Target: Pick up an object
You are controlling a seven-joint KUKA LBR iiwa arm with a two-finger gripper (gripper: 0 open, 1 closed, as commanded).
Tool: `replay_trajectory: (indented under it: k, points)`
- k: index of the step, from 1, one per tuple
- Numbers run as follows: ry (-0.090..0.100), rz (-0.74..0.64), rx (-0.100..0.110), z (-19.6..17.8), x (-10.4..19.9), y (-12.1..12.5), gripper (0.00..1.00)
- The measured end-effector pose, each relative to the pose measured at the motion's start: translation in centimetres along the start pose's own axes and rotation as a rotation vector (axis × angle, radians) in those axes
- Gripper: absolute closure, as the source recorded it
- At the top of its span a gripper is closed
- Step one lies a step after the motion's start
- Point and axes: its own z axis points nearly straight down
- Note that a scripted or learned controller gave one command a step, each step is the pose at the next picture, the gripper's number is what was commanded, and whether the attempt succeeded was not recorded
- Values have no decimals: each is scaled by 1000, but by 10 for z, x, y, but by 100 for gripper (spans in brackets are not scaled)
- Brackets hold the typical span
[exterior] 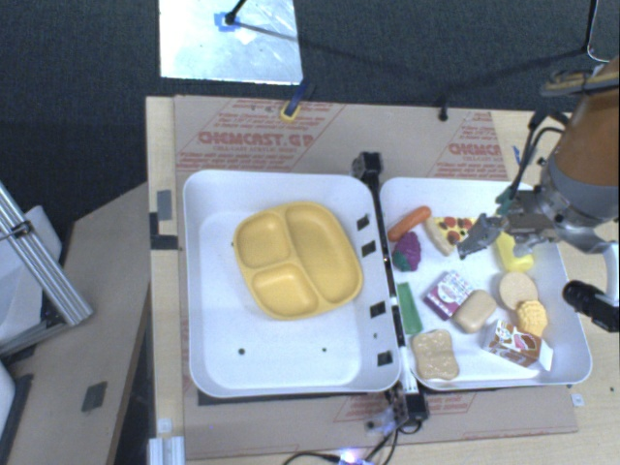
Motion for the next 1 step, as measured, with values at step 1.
replay_trajectory:
  k: [1]
  points:
    - [-1,-2,-9,-4,0,2,0]
